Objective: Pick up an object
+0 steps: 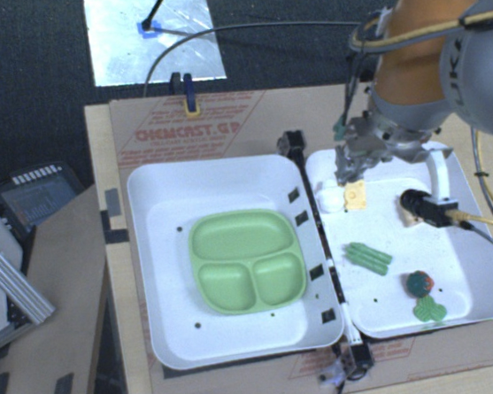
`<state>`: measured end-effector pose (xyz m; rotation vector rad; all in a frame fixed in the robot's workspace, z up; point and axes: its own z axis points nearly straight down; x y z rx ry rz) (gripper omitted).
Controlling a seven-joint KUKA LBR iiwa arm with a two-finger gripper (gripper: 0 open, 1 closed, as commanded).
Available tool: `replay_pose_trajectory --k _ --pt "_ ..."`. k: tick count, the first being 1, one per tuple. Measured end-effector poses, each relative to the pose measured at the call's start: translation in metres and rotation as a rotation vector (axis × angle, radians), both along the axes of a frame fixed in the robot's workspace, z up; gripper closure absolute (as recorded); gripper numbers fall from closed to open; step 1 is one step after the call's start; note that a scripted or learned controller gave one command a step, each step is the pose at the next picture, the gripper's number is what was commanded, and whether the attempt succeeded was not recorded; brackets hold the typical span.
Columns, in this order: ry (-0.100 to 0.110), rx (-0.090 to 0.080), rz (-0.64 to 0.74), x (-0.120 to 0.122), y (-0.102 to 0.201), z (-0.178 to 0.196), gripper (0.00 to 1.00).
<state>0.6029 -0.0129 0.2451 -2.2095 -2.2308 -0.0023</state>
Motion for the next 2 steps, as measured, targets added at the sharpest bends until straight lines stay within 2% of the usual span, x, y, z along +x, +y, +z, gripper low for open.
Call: replay_pose_trajectory --k 1,2 --pt "0.0 -0.001 -0.001 -0.016 0.046 0.004 1.0" --pt "0.0 0.0 0.0 -0.024 0.1 -0.009 1.0"
